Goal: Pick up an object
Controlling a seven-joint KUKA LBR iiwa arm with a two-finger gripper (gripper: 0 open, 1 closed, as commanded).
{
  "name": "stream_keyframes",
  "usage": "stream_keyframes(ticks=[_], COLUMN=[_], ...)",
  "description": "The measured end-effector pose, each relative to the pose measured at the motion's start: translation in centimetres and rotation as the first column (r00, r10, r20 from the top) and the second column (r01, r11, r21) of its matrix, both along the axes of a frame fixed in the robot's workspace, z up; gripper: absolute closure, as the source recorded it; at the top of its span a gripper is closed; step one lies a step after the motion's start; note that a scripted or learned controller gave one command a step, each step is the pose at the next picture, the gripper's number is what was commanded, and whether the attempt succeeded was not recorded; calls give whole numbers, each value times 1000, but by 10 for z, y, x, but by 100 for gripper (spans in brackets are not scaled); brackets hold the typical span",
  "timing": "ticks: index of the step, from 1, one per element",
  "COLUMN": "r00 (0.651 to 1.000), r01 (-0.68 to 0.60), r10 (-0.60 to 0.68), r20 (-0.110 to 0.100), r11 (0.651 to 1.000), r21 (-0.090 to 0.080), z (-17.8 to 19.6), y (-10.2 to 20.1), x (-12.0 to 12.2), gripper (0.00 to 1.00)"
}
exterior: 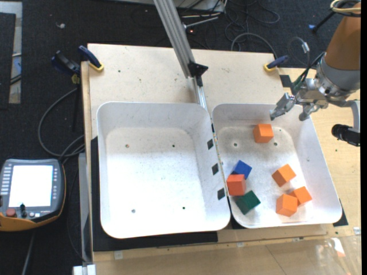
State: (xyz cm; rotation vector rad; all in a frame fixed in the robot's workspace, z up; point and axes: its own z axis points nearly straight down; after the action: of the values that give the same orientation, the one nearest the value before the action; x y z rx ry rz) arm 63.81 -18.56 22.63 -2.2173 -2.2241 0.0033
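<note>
Orange blocks [287,204] and green block [248,201] untouched in right bin [321,171]. Gripper [293,109] spread wide, gripping nothing, poised over back rim near lone orange cube [264,133]. Nothing lifted yet; descent, pinch, raise all remaining.

Lighting: bright, even, from overhead. Shadows: soft, short, under the blocks [264,133]. Bins [155,171]: white, near overexposed, little glare. Floor [40,67]: dark, low in detail. Focus: mildly soft throughout; arm [344,50] slightly blurred.
</note>
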Motion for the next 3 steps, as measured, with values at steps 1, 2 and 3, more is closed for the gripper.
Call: stream_keyframes(ticks=[1, 2, 3], r00=[1000, 1000, 1000], r01=[-2, 0, 2], r10=[2, 0, -2], r20=[-1, -1, 4], r11=[1000, 1000, 1000], r21=[1, 0, 0], z=[-58, -131, -118], y=[19, 34, 34], x=[18, 9, 11], gripper=[0, 0, 100])
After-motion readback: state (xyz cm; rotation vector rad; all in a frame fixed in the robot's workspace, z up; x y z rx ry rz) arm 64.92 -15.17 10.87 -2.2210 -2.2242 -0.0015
